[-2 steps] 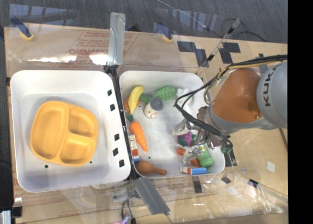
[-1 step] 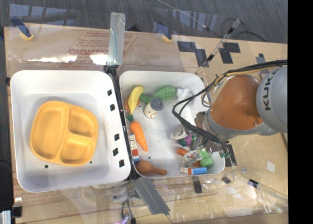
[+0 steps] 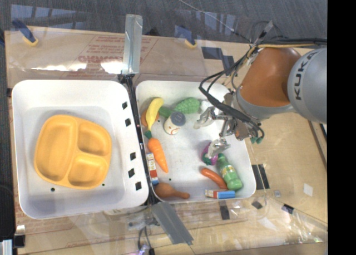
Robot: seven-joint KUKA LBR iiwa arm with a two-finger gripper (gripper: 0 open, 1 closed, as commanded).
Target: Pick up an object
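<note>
The grey arm's two-finger gripper (image 3: 214,131) hangs over the right white bin (image 3: 186,176), its fingers spread apart and holding nothing. Just below them, a small purple toy (image 3: 208,152) touches a green plastic bottle (image 3: 228,173) whose long axis runs toward the bin's near right corner. An orange plastic carrot (image 3: 158,154) lies lengthwise along the left wall; bare floor lies mid-bin.
</note>
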